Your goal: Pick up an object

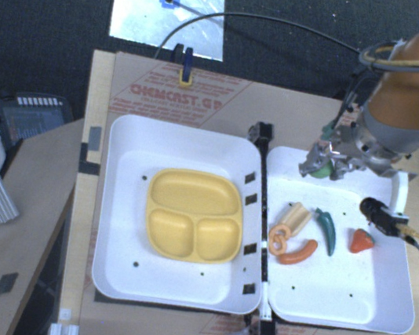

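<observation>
The gripper (323,163) pinches a small rounded green object (321,171) over the right bin (331,298). A glossy, tapered dark-green pepper (328,230) lies lengthwise, tip toward the front.

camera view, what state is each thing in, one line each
gripper: over the back of the right bin, a green object right at its fingers, grip unclear
yellow tray: flat in the left bin, three compartments bare
green pepper: lying in the right bin
sausage: lying beside the pretzel
pretzel: lying flat
strawberry: resting near the right wall
right bin: holds the food items
</observation>
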